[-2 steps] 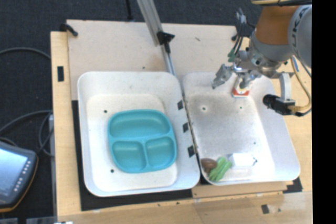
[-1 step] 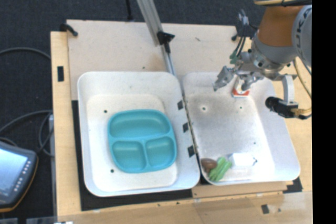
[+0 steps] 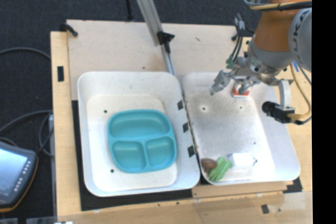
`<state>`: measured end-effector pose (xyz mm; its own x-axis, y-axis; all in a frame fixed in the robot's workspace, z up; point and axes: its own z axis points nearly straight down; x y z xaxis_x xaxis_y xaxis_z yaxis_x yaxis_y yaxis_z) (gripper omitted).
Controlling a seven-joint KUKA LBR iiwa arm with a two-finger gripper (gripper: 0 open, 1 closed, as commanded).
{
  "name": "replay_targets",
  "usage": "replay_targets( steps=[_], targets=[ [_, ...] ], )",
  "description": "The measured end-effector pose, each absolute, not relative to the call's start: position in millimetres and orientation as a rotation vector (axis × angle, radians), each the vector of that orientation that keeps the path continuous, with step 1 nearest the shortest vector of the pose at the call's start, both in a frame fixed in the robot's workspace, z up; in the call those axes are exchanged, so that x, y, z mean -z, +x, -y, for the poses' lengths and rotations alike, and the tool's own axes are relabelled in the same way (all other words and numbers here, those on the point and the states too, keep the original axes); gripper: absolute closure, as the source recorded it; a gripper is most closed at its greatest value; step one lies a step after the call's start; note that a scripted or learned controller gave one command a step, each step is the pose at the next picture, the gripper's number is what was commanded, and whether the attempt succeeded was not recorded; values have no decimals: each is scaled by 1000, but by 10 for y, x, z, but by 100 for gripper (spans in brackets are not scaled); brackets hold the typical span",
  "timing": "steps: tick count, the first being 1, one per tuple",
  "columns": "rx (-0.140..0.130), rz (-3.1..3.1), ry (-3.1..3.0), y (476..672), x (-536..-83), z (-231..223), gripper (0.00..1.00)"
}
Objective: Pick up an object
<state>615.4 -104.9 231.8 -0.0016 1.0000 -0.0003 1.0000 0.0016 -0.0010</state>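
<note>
The likeliest things to pick up lay bunched in the near corner of the right bin point(image 3: 273, 136): a small brown rounded object point(image 3: 209, 164), a green elongated piece point(image 3: 222, 169) leaning against it, and a white, partly clear item point(image 3: 243, 159) just beside the green one. All three sat close to the bin's front wall, the brown one nearly in the corner itself. The left bin point(image 3: 92, 97) held a teal divided tray point(image 3: 142, 140) lying flat, well apart from that cluster.

To do this step well, the arm would have needed to travel toward the near edge of the right bin and come down over one piece alone. The white item looked the best choice, since it had the most bare floor around it; the brown and green pieces touched each other, and a descent between them risked pushing both into the wall. A jaw line set across the short width of the chosen piece would likely have given the firmest hold.

The gripper point(image 3: 231, 84) hung over the far end of the right bin, below the arm's orange band point(image 3: 278, 18), far from the cluster. Its fingers point(image 3: 218, 84) appeared spread apart, with nothing between them and nothing touched. A small red and white part showed by the wrist, its nature unclear.
</note>
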Motion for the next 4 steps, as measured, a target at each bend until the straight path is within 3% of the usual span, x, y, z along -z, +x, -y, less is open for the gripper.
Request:
replay_targets(
  steps=[3, 4],
  targets=[
    [-1, 2222, -2221, 5746, -2346, 732, 0],
    [5, 2224, -2228, 5609, -2869, 890, 0]
  ],
)
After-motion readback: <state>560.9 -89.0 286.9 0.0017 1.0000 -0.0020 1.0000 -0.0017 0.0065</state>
